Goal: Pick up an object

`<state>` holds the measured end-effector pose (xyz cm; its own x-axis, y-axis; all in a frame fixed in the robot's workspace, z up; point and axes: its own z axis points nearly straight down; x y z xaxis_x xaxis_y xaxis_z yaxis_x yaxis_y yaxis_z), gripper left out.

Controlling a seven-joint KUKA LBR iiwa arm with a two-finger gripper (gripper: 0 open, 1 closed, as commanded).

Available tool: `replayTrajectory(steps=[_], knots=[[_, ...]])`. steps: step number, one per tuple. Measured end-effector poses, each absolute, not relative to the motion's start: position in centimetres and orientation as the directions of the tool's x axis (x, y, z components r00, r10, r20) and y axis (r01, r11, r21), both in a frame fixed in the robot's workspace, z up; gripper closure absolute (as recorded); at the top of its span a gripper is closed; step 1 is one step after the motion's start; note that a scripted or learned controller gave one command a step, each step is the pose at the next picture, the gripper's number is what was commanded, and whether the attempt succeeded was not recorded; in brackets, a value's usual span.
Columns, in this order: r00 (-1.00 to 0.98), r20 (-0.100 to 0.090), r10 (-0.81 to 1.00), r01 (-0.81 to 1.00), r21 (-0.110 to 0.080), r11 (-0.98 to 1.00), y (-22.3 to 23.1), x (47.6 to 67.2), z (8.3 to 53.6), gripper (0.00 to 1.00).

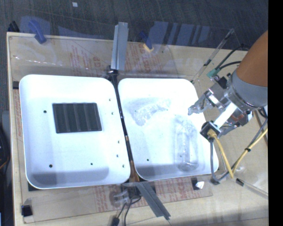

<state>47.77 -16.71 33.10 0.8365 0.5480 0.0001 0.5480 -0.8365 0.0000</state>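
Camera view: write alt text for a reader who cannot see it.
A grey arm's gripper hovers at the right edge of the right bin, which holds a clear plastic bottle and a crumpled clear wrapper. The left bin holds a dark ribbed tray.

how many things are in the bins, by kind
dark ribbed panel, in the left bin: 1
clear plastic bottle, in the right bin: 1
clear crumpled wrapper, in the right bin: 1
total: 3
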Motion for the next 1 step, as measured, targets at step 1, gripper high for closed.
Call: replayTrajectory(steps=[1], knots=[[0.730,-0.001,0.684,0.684,-0.001,-0.730,-21.04,47.72,35.85,0.00]])
